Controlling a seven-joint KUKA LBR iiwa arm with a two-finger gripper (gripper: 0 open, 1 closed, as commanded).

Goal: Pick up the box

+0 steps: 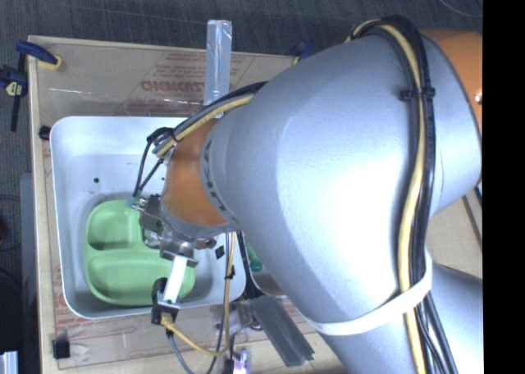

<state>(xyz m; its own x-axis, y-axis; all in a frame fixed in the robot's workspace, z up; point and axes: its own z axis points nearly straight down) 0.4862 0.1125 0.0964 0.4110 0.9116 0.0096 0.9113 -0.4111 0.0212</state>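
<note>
Your tool (171, 243) sits low in the left bin (64, 143), over the right edge of the green box (119, 253). The box lies flat toward the counter's (98, 77) lower-left corner. Treating that two-welled green thing as the box is a judgement, so keep it in mind.

The arm (344, 167) covers the tool from above, so you cannot tell whether it is wide or narrow, or whether it has any of the box.

The main risk is the box's shape. It looks broad and shallow with a thin rim, so a grip may slide off the lip or catch one edge and tip it on the lift. The bin's right wall is also close beside the tool, and a small drift could strike it.
</note>
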